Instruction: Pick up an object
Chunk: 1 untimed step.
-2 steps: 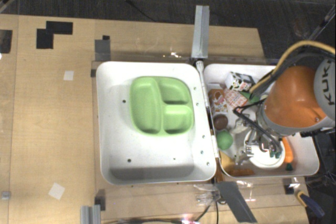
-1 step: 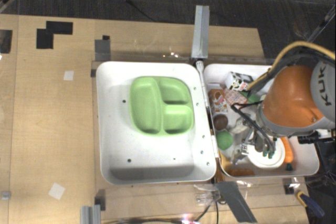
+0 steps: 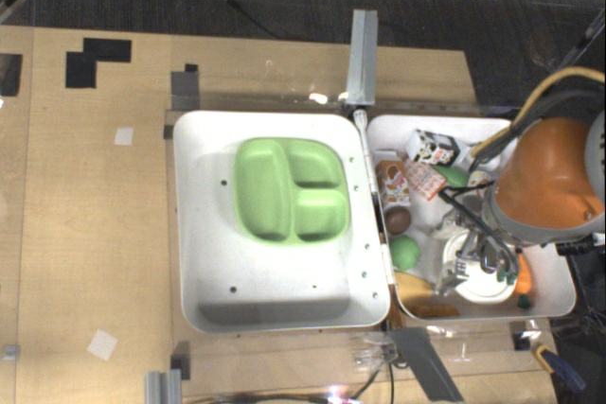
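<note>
My gripper (image 3: 471, 258) hangs low in the right bin (image 3: 568, 298), just above a white round dish (image 3: 485, 285). The arm's orange band (image 3: 549, 173) covers much of that bin's right half. To the gripper's left lie a green ball (image 3: 405, 253), a brown ball (image 3: 398, 219) and a brown packet (image 3: 392, 183). A black-and-white carton (image 3: 433, 147) and a red-and-white packet (image 3: 426, 179) sit toward the back. A small orange piece (image 3: 524, 280) rests by the dish's right rim. A yellow-brown item (image 3: 421, 290) lies at the front wall.
The left bin (image 3: 204, 232) holds a green divided tray (image 3: 289, 189). A metal post (image 3: 363, 61) stands behind the wall between the bins. Wooden bench top stretches to the left, and cables run at the right edge.
</note>
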Tool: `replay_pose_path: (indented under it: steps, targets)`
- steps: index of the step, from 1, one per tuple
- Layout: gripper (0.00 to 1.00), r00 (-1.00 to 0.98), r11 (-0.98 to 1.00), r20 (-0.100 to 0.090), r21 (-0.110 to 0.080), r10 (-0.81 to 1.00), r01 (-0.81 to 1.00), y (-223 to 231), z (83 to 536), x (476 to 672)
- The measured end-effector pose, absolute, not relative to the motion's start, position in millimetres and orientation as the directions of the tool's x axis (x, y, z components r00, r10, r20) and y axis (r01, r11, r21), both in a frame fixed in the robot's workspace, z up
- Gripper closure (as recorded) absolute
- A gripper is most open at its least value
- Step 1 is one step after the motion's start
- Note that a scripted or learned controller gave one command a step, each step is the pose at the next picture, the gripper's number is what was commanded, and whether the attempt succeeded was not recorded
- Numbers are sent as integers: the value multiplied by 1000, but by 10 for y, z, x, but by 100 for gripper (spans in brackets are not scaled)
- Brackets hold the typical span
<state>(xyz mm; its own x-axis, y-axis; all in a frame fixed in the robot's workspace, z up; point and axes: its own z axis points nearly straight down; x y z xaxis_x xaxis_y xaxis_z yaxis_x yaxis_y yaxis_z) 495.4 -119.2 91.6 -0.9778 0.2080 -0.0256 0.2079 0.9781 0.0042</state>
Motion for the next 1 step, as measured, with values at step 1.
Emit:
replay_pose_path:
  steps: [1]
  targets:
    - [0,-941,941,-27,2,337,337,-1090,916,4947]
